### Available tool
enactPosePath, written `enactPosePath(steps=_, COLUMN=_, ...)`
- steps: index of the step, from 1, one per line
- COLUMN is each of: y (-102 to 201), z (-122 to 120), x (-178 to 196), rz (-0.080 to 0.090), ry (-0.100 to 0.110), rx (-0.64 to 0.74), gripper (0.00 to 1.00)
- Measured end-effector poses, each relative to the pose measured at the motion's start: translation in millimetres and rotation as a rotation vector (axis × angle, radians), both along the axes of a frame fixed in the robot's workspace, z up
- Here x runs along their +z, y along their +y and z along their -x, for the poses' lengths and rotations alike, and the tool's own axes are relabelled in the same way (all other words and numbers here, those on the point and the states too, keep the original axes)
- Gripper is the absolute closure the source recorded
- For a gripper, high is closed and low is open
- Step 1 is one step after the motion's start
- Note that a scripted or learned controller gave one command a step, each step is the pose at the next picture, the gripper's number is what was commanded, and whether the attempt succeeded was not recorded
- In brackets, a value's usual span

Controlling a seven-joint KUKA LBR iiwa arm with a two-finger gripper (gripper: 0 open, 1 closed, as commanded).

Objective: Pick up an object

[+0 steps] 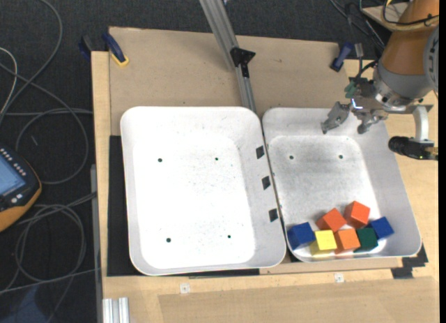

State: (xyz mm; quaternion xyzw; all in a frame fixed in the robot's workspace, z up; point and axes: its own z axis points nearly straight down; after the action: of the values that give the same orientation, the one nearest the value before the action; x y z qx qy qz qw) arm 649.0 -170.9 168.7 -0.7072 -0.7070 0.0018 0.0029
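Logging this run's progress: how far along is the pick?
Nothing looks picked yet: the blocks all sit clustered at the near end of the right bin. The gripper hangs open above the bin's far end, nothing between its fingers. Reaching, grasping and lifting remain.

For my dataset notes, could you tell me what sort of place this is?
Most likely a robotics lab: a robot arm over two white bins on a plywood bench, with loose cables on dark carpet.

My fingers (346, 121) hang spread over the right bin's (390, 168) far rim, with bare floor below and ahead. The blocks (340, 231) crowd the near edge, touching one another. The left bin (139, 175) lies open; a slanted metal pole (224, 35) crosses beyond it.
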Motion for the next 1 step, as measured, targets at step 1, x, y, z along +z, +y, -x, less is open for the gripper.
enactPosePath(steps=1, y=-3.5, z=1.1, x=-43.3, rz=0.000, ry=-0.001, rx=0.000, gripper=0.00)
